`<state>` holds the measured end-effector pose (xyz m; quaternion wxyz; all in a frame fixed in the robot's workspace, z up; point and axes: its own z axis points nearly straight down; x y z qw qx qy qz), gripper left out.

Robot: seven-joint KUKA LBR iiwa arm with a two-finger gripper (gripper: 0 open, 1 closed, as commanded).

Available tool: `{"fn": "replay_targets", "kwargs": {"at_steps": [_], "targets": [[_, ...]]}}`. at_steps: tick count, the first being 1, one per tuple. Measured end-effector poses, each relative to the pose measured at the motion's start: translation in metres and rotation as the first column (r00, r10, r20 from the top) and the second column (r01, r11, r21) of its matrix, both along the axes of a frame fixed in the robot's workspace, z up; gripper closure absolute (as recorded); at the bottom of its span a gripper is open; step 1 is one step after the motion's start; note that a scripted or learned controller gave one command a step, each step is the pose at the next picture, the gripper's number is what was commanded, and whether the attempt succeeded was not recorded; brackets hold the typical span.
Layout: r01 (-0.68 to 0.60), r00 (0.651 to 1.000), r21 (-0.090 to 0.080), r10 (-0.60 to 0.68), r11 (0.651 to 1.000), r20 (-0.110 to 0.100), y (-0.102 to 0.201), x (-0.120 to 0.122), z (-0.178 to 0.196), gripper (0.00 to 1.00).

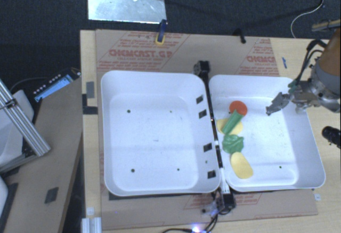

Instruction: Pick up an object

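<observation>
The arm (326,80) reaches in from 3 o'clock and hangs over the right bin (303,146), its gripper (285,101) above the bin's bare floor toward 1 o'clock. Whether the jaws are spread or pressed together I cannot tell; at this slant they merge into one grey shape. Nothing can be seen between them, so I judge that no object is held.

The things to pick lie bunched at 9 o'clock in the right bin, close against the divider (210,130) where the two bins meet. From 12 to 6 o'clock along that wall: an orange piece (238,107), a green stick (230,121) slanting down from it, a pale yellow piece (236,128) partly under the stick, a green lump (233,143), then a yellow oval (241,166) a little apart at the bottom. The upper four touch or overlap, which probably makes a clean grasp harder; the oval looks the freest target. The left bin (154,130) holds nothing to pick.

The gripper is well apart from the cluster, off toward 3 o'clock of it. A grasp would likely call for a move toward 9 o'clock and down. The wall beside the cluster leaves little room on that side, so the jaws may need to straddle a piece along the wall, not across it.

The counter (176,48) under the bins is brown printed board.
</observation>
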<state>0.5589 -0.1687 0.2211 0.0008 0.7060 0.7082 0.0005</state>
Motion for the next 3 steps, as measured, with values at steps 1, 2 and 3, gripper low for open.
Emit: {"fn": "replay_targets", "kwargs": {"at_steps": [1,2,3], "targets": [[-0.003,1.000,0.003,0.003,1.000,-0.007,0.022,0.020,-0.140,0.00],[-0.008,1.000,0.000,0.008,1.000,0.003,0.085,0.061,-0.136,0.00],[-0.002,1.000,0.000,0.002,1.000,0.003,0.081,0.060,-0.125,1.00]]}}
